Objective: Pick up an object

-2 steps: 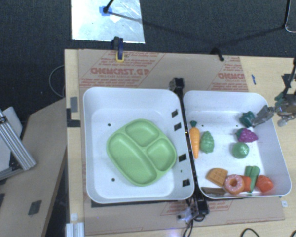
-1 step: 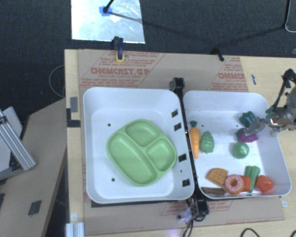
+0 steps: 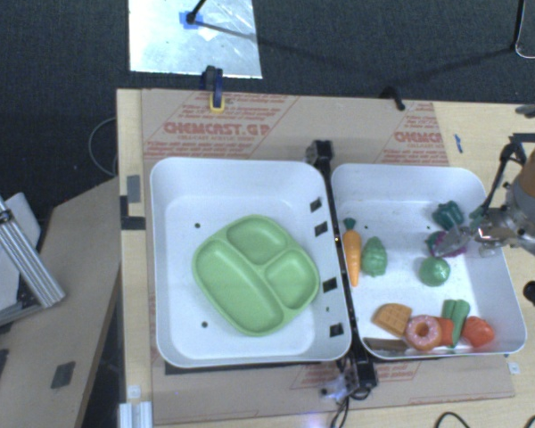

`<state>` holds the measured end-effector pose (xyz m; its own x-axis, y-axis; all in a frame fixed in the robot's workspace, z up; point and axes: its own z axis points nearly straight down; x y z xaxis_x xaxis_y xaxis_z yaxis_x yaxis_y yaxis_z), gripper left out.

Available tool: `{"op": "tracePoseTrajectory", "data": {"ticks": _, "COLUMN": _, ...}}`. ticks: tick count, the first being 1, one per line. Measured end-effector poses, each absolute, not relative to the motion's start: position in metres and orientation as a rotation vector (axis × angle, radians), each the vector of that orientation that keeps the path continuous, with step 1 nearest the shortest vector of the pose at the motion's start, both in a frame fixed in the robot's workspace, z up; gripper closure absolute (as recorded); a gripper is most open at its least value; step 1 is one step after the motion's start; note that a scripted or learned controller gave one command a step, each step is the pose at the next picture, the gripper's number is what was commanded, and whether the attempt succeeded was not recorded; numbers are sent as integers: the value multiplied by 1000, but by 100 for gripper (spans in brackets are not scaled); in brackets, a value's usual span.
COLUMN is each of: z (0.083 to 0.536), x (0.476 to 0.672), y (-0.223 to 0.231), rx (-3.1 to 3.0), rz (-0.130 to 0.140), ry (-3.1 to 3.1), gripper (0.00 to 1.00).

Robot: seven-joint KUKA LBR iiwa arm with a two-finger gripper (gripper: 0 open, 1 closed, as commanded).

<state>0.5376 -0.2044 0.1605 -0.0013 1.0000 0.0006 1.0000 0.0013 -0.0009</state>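
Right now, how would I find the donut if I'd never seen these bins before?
Look at the right bin, the one full of toy food. Go to its near edge, where a few toys lie in a row. The donut is the pink ring with a hole, between a tan cracker and a red-and-green vegetable.

This looks like a robot lab, not a home. Two white bins [image 3: 241,181] sit side by side on a plain wooden bench [image 3: 129,266], on brown board with red print [image 3: 218,127]. The food in the right bin is toy food, like a plastic carrot [image 3: 351,255] and a pink donut [image 3: 423,332]. A green kids' plate [image 3: 255,274] lies in the left bin. The floor is dark carpet [image 3: 53,52] with a shiny metal sheet [image 3: 194,25] on it. Black cables [image 3: 339,56] run across the floor. A metal frame [image 3: 13,248] stands at the left.
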Motion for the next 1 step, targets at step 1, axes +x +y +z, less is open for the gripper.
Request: {"op": "tracePoseTrajectory", "data": {"ticks": 1, "z": 112, "x": 540, "y": -194, "rx": -2215, "rz": 1, "ry": -2224, "gripper": 0}}
